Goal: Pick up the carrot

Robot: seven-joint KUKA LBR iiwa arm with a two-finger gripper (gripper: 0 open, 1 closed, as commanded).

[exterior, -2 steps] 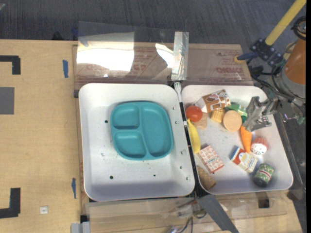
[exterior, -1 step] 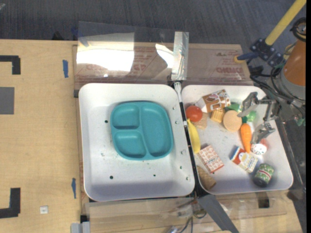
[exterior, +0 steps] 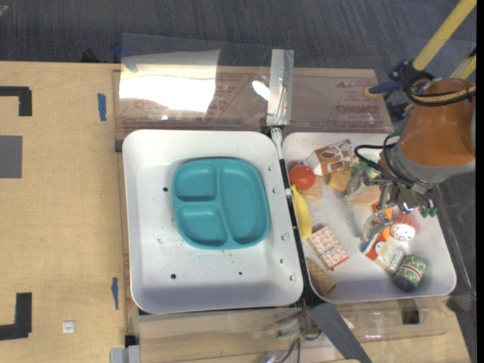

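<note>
A small orange carrot (exterior: 376,242) lies in the right white bin (exterior: 442,267), at the frame's right middle; its long axis runs diagonally, from upper right down to lower left. The end effector (exterior: 399,200) hangs just above its upper end; whether it is apart or together cannot be told. Nearby sit a round red tomato (exterior: 302,177), a curved yellow banana (exterior: 302,213) and a checked carton (exterior: 327,247). The left bin (exterior: 144,165) holds a smooth teal divided plate (exterior: 221,203).
</note>
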